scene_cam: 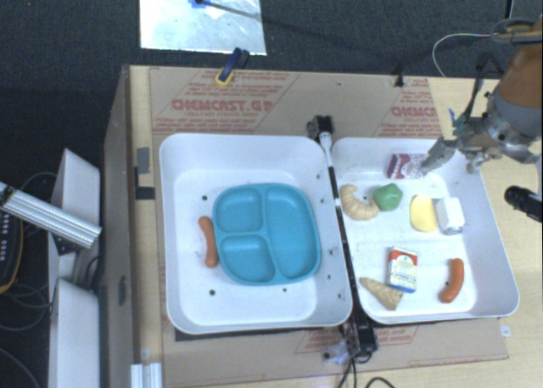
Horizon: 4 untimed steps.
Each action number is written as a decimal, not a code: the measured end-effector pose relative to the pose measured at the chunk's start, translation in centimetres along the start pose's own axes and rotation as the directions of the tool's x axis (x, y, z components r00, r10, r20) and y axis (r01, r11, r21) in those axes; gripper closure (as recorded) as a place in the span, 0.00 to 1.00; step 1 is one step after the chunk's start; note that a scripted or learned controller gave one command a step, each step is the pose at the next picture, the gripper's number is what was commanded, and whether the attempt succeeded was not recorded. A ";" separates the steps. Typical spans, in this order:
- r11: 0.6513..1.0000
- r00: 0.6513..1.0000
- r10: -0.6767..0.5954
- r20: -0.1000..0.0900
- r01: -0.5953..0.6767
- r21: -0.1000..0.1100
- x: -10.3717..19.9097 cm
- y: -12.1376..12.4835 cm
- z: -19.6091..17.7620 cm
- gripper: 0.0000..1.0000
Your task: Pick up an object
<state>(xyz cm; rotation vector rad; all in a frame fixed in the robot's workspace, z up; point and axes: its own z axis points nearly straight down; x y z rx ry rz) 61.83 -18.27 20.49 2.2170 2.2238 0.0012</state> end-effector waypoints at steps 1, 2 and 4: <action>1.000 1.000 -0.002 -0.001 0.002 0.003 0.1 5.0 9.8 0.00; 1.000 1.000 -0.002 -0.001 0.002 0.000 4.5 3.8 12.0 0.00; 1.000 1.000 -0.003 0.000 0.003 -0.002 7.1 1.1 10.9 1.00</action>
